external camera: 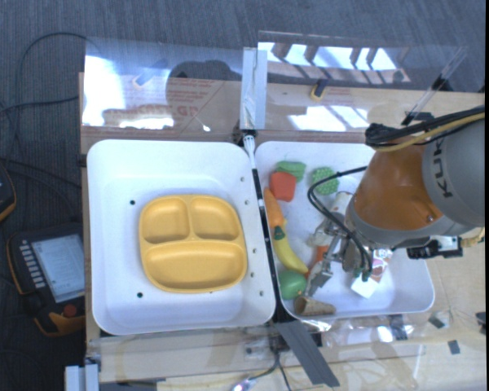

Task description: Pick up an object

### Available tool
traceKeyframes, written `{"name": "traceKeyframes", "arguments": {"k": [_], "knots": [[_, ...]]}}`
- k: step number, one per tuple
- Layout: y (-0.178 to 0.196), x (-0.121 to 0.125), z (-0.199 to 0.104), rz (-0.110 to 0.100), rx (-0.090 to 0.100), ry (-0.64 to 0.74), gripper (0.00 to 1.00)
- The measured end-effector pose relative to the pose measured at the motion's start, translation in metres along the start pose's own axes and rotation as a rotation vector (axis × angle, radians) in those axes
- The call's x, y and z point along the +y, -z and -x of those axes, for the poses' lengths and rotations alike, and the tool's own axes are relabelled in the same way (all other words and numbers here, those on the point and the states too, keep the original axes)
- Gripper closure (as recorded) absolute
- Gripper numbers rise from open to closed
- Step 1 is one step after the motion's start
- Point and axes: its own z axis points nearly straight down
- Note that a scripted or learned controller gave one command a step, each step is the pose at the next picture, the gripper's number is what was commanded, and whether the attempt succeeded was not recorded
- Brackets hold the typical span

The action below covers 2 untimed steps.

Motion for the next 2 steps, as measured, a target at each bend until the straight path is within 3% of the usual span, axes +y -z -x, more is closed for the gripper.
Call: {"name": "traceKeyframes", "arguments": {"k": [1,2], "knots": [[0.01,0.001,0.001,0.001,-0.001,0.001,1.0],[0.165,-0.049,0.07,0.0,0.016,-0.049,1.0]]}}
